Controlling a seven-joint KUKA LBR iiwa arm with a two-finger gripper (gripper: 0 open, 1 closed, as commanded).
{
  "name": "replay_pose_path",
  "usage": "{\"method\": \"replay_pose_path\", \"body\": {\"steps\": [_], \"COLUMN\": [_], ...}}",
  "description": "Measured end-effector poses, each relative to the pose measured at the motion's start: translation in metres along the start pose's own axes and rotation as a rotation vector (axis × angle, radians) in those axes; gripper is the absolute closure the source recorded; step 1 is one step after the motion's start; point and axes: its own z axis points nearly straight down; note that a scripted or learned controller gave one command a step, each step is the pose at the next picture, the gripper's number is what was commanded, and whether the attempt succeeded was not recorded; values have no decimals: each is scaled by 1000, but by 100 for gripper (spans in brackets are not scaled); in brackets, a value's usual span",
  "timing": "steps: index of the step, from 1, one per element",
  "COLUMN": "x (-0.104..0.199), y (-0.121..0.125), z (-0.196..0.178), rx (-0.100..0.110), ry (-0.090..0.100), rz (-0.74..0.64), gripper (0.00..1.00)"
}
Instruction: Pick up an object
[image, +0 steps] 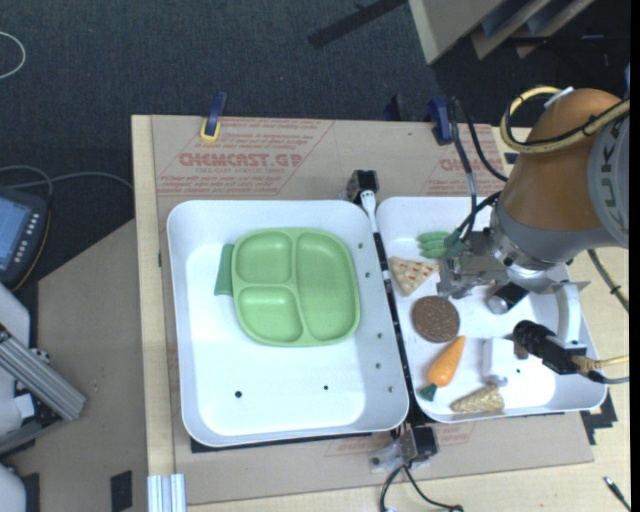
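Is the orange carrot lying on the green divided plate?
No, the carrot lies in the right bin, below the brown round patty, while the green plate sits in the left bin.

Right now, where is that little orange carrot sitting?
In the camera view, the carrot lies in the right bin, near its left wall, just below the round brown patty and above the tan piece.

Arm (575, 170): cut off at right edge. Gripper (462, 272): fingers masked by wrist, state unreadable. Green item (434, 241): partly covered by gripper, kind unclear; right bin (400, 215) partly hidden under arm.
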Motion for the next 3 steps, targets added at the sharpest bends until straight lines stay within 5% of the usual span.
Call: {"method": "replay_pose_path", "body": {"steps": [3], "x": [1], "y": [-6], "z": [-19], "rx": [-4], "ry": [-1], "rz": [1], "gripper": [100]}}
